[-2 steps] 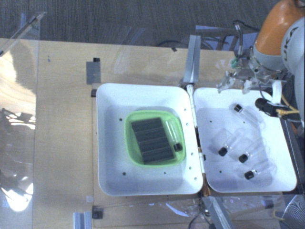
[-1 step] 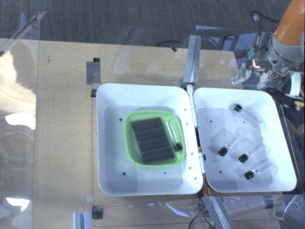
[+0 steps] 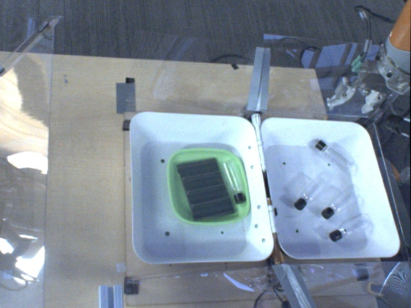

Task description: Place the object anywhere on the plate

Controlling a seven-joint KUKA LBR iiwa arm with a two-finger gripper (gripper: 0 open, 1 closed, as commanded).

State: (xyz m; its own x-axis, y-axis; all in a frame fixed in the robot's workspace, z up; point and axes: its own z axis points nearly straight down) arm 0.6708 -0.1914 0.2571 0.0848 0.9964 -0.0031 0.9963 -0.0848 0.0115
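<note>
A green plate [image 3: 178,205] sits in the left white bin [image 3: 148,172]. On it lies a dark ribbed block [image 3: 204,188], and beside that, along the plate's right side, a clear vial [image 3: 232,175] with a black cap. Several more clear vials with black caps lie in the right bin [image 3: 372,172], one of them near the back [image 3: 325,149] and another near the front [image 3: 340,232]. My gripper [image 3: 355,95] hangs beyond the right bin's back right corner, above the bench and well away from the plate and the vials. Nothing shows in it.
A grey metal bar [image 3: 259,79] runs back from the seam between the two bins. Cables and fixtures crowd the far right edge around the arm [image 3: 399,50]. Bare wooden bench [image 3: 64,172] lies left of the bins.
</note>
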